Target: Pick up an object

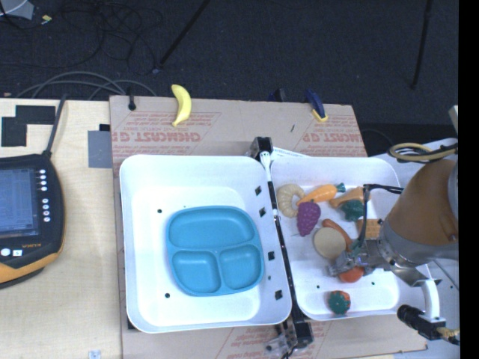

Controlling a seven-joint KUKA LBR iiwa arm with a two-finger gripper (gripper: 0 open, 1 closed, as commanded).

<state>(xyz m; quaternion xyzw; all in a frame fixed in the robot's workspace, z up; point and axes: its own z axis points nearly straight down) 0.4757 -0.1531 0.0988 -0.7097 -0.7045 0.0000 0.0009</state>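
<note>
Camera view | left white bin [142,200]: blue three-part plastic tray [213,247] | right white bin [382,294]: purple toy grapes [307,217], tan round disc [328,241], red-orange toy piece [351,275] directly under jaws [353,264], touching | jaws' spread: cannot tell | grey arm [419,215] enters from right.

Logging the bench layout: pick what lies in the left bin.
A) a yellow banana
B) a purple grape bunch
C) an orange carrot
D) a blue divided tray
D: the blue divided tray lies flat in the left bin; the toy foods lie in the right bin.
</note>
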